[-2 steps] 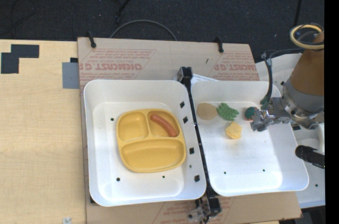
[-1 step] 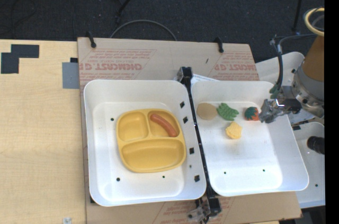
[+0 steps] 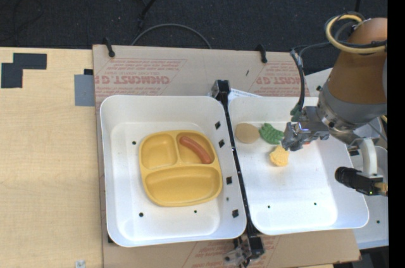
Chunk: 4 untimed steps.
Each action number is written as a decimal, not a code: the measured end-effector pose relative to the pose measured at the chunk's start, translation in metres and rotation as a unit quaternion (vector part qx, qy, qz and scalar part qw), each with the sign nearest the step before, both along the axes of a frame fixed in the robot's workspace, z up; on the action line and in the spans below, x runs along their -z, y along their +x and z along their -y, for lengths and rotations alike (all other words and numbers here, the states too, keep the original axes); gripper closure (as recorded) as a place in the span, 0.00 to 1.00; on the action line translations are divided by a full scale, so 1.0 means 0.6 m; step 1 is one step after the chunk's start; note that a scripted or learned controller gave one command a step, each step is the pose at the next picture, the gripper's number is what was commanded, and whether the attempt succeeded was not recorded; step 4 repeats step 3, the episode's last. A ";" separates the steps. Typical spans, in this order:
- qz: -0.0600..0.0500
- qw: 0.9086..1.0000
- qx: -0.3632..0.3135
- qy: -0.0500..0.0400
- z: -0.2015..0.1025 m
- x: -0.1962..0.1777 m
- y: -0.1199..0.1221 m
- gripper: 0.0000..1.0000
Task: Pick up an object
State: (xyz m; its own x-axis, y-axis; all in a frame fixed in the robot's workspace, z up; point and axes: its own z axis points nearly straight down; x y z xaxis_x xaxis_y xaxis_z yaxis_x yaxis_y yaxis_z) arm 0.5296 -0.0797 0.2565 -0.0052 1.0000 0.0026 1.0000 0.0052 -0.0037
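While poised low over small yellow lumpy toy [image 3: 279, 157], two-finger metal gripper [image 3: 295, 139], grip state indeterminable; risk of snagging adjacent green leafy toy [image 3: 272, 133] instead.

End effector [image 3: 292, 141] above yellow toy [image 3: 279, 157]

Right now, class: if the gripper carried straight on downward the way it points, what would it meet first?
Most likely the yellow piece, which lies just under the gripper in the right bin. The green piece sits slightly to one side. Height above the bin is hard to judge from this slanted view.
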 end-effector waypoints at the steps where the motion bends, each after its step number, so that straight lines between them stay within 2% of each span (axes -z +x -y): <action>1: 0.000 1.000 0.000 0.000 -0.084 0.006 0.027 1.00; 2: 0.000 1.000 0.000 -0.001 -0.176 0.021 0.051 1.00; 3: -0.001 1.000 0.000 -0.001 -0.267 0.054 0.052 1.00; 4: -0.001 1.000 0.000 -0.001 -0.267 0.054 0.052 1.00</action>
